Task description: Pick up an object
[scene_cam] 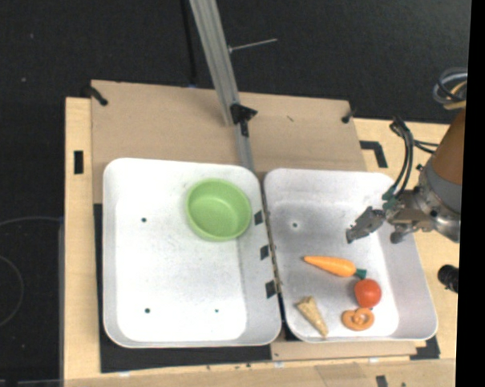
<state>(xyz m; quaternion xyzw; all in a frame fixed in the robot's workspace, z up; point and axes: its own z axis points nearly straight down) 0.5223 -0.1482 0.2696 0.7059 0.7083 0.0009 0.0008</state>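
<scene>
Nearest the camera, along the near edge of the right-hand shallow white bin point(397, 328), we see one pale wedge-shaped piece point(312, 314) and one orange ring-like slice point(357, 319), with one round red tomato-like ball point(367, 293) just behind the slice. One orange carrot with a green stub point(334, 266) lies across the middle of that bin, pointing toward the divide between the bins. We count four things there in all. The left-hand shallow white bin point(125, 304) holds a single light green plastic bowl point(218, 210), upright near its far right corner. We see the grey two-finger gripper point(361, 227) over the right bin's far right part, above and just beyond the carrot, not touching it; nothing sits between its fingers, and we cannot tell whether they are parted or closed.
</scene>
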